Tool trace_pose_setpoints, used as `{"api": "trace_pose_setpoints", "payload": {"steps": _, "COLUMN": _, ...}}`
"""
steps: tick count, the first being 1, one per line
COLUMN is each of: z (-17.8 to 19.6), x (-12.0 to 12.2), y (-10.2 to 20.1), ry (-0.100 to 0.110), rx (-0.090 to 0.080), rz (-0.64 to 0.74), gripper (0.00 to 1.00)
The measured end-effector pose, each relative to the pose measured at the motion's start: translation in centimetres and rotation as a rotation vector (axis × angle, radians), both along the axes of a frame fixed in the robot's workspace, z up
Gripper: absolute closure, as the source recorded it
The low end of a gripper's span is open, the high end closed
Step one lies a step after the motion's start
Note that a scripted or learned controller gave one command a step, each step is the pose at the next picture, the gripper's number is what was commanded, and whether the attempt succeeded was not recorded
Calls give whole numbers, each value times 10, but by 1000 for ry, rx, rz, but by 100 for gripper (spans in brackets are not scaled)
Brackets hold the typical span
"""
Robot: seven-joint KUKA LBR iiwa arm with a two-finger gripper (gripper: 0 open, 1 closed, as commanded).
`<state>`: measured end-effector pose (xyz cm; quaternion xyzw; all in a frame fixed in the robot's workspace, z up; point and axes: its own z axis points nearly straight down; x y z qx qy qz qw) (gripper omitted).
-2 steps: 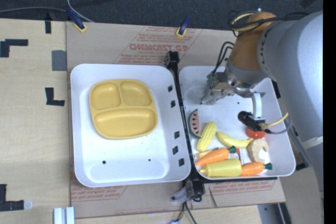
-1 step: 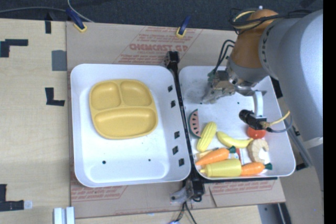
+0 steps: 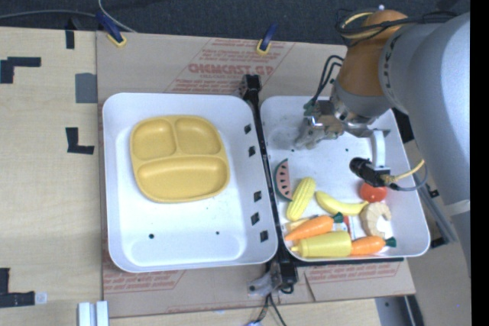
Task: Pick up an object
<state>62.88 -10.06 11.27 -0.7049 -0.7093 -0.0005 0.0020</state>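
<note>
Several small plastic toy foods, such as the ridged yellow corn cob [image 3: 302,196], look light, stiff and slippery, best pinched across the middle.

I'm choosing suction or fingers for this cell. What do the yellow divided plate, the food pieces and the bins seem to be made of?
Yellow divided plate: looks like moulded plastic, matte, one even colour, rounded compartment ridges.
Corn cob, banana and carrot: probably plastic toy food; flat saturated colours with a slight sheen.
Bins: likely thin white plastic, smooth with rounded rims; I can't tell for certain.
</note>
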Motion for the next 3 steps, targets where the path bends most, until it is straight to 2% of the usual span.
{"api": "trace_pose_setpoints", "payload": {"steps": 1, "z": 0, "x": 0, "y": 0, "ry": 1, "rx": 0, "rz": 0, "gripper": 0}}
{"api": "trace_pose_setpoints", "payload": {"steps": 2, "z": -28, "x": -122, "y": -8, "ry": 0, "rx": -3, "rz": -7, "gripper": 0}}
{"api": "trace_pose_setpoints", "payload": {"steps": 3, "z": -17, "x": -120, "y": -7, "ry": -5, "rx": -4, "rz": -6, "gripper": 100}}
